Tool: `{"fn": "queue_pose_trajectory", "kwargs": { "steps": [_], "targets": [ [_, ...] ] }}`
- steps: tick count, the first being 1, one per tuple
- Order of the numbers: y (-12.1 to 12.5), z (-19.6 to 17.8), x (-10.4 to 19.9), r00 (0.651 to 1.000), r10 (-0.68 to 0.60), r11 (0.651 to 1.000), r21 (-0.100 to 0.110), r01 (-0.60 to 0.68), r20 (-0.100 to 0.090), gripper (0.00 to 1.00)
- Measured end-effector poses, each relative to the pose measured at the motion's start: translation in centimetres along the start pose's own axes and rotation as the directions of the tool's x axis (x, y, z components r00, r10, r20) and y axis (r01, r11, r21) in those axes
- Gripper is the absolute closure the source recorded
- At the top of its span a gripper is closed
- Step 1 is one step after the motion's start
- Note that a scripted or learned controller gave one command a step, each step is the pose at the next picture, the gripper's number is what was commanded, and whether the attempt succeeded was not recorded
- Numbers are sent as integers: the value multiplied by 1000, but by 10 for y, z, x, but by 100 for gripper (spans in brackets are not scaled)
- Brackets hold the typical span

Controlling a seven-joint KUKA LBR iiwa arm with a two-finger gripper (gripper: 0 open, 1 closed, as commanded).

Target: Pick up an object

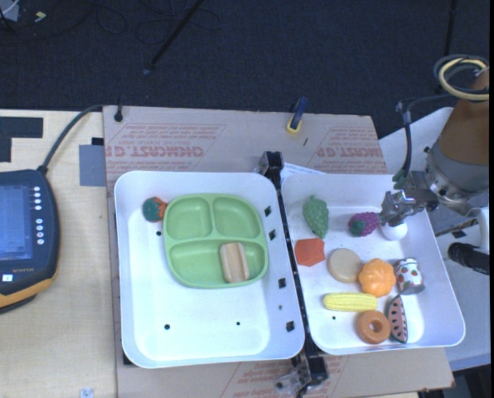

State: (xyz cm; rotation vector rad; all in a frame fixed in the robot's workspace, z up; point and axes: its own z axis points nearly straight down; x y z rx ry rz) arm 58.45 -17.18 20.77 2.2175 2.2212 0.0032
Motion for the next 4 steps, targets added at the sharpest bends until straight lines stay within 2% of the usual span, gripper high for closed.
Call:
{"fn": "queue_pose_trajectory", "kwargs": {
  "steps": [1,2,3,4],
  "targets": [
    [0,-21,-1,1000,1,1000,3,-1,-1,100],
    [14,-30,47,1000,-3,1000,4,3,-3,100],
    [34,-18,99,1000,-3,1000,6,3,-3,100],
    [36,-29,146,1000,-3,1000,5,3,-3,100]
  ]
}}
